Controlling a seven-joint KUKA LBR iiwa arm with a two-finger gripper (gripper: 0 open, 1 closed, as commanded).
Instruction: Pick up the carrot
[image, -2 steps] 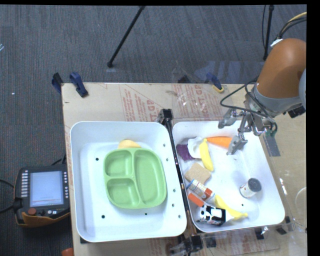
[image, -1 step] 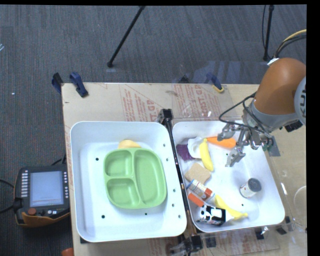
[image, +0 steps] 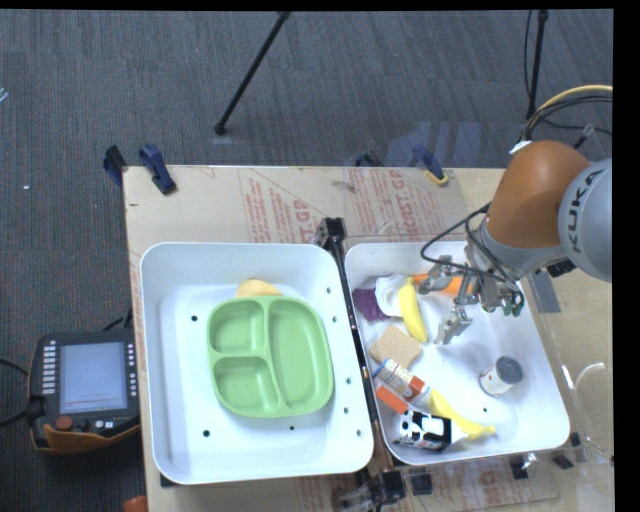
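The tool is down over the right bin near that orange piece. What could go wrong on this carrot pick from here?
1. The carrot sits mostly hidden under the tool, so the grasp may land off-centre and slip.
2. The yellow banana lies close beside it; the tool could nudge or catch that instead.
3. Another orange item lies lower in the right bin, so a program keyed on colour might mistake it for the carrot.
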